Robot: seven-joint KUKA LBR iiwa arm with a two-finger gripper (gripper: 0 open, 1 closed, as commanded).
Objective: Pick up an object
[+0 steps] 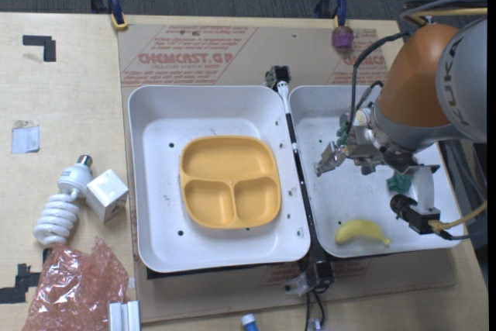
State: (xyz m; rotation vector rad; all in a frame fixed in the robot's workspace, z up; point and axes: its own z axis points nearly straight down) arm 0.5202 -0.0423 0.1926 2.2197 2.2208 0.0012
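The gripper (329, 161) hangs over the right bin (325, 108), in its middle, and I cannot tell what state it is in or whether it carries anything. The banana (361, 232) lies near the front wall, well apart from it. A green object (399, 183) sits partly hidden under the arm. I think a descent here would meet only bare floor. The yellow tray (230, 181) rests in the left bin (155, 112).
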